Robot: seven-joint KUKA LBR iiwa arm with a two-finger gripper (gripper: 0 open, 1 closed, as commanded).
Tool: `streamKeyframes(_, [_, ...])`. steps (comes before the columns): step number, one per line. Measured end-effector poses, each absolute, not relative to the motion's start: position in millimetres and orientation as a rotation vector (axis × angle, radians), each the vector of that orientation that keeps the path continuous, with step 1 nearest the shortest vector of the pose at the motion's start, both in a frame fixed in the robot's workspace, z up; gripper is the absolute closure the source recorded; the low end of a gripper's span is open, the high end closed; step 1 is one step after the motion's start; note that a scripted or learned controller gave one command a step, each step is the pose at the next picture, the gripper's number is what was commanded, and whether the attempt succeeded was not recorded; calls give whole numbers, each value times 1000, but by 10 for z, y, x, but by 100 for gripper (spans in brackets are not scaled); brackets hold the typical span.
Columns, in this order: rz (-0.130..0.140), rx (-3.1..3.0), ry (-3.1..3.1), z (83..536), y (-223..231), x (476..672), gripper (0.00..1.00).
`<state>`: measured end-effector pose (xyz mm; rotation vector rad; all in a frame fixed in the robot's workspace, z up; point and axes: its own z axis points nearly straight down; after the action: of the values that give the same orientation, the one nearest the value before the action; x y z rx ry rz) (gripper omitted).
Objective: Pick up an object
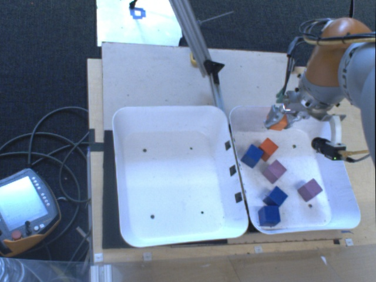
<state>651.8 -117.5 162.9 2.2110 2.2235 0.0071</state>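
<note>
The grey arm with its orange band reaches in from the right, its metal two-finger gripper (278, 121) poised over the far end of the right-hand shallow white plastic bin (346, 207). A small orange block (281, 123) shows between the fingers, so the gripper is clenched on it, lifted clear of the bin floor. On that smooth floor lie the other matte cubes: another orange cube (269, 148) touching a blue cube (251, 155), a mauve cube (274, 171) just beside them, a second mauve cube (309, 189) further right, and two dark blue cubes (272, 206) close together near the front rim. The left-hand white bin (120, 175), with rounded corners, sits on the pale wooden table (153, 69).
</note>
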Motion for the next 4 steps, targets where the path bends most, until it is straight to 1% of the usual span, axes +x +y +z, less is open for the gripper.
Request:
streamKeyframes(2, [6, 2212, 2221, 2574, -1317, 6572, 100])
streamKeyframes(3, [3, 2210, 2233, 2453, -783, 6680, 100])
streamKeyframes(4, [6, 2208, 2233, 2493, -208, 6809, 100])
